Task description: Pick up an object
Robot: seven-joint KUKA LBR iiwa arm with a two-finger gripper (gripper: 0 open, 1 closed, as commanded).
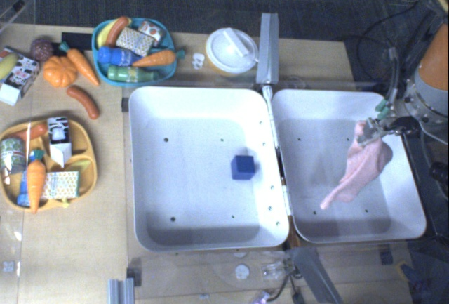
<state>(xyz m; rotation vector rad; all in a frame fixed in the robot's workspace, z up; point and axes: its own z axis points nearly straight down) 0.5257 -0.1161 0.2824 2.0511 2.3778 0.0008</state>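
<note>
A pink cloth (358, 169) hangs limp over the right bin (316, 222), its top end pinched in my gripper (373, 127) and its tail trailing down to the lower left. The gripper is shut on the cloth's upper end, near the bin's right side. A small blue cube (243, 166) rests in the left bin (175, 225), right of its middle.
Left of the bins lie toy foods: a blue bowl (133, 50), a yellow tray (45, 166), a pumpkin (59, 71) and a sausage (84, 102). A white lidded bowl (231, 50) stands behind the left bin. A metal divider (268, 50) rises between the bins.
</note>
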